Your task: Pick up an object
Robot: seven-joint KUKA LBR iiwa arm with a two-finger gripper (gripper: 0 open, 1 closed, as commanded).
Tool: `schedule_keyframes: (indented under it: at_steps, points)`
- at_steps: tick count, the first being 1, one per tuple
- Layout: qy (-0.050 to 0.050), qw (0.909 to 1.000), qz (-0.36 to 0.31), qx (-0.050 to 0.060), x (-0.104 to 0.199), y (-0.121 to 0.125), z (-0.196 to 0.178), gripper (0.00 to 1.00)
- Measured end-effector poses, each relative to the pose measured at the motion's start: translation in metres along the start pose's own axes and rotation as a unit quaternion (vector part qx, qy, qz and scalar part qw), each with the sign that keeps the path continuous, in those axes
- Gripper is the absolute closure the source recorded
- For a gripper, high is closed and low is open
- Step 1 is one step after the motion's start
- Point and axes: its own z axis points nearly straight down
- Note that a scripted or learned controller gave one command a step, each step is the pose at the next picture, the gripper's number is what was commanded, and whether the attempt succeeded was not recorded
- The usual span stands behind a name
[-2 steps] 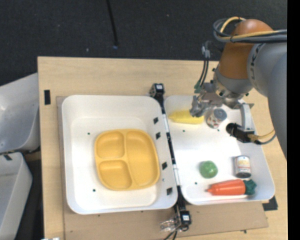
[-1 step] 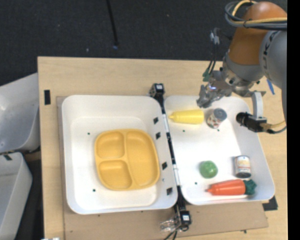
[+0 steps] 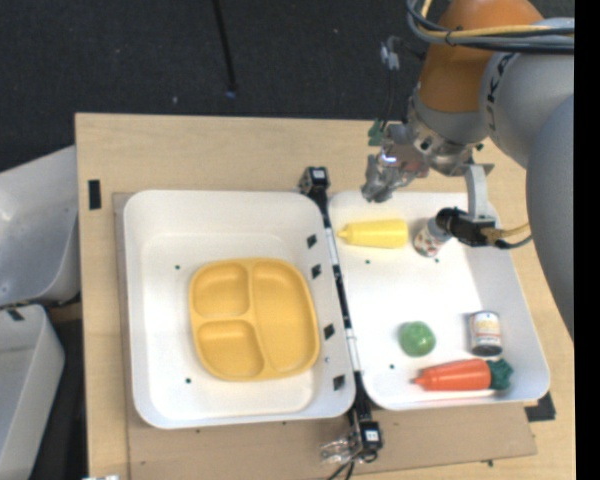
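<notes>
The end effector (image 3: 383, 183) is seen above the far edge of the right white bin (image 3: 450, 308); its state cannot be told. Just below it a yellow plastic corn cob (image 3: 374, 233) is lying; a green ball (image 3: 416, 338) lies nearer.

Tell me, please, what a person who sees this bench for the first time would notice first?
Probably the yellow divided tray, which lies alone in the left bin. Next comes the arm's orange band at the upper right, with the gripper hanging above the far edge of the right bin, just beyond a yellow object. Near the front of that bin lie a green ball and an orange carrot.
</notes>
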Motion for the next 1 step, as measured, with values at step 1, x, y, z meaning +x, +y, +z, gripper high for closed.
schedule_keyframes:
  at_steps: [1]
  points:
    - [-0.001, 1.0000, 0.000, 0.000, 0.0469, 0.0135, 0.0073, 1.00]
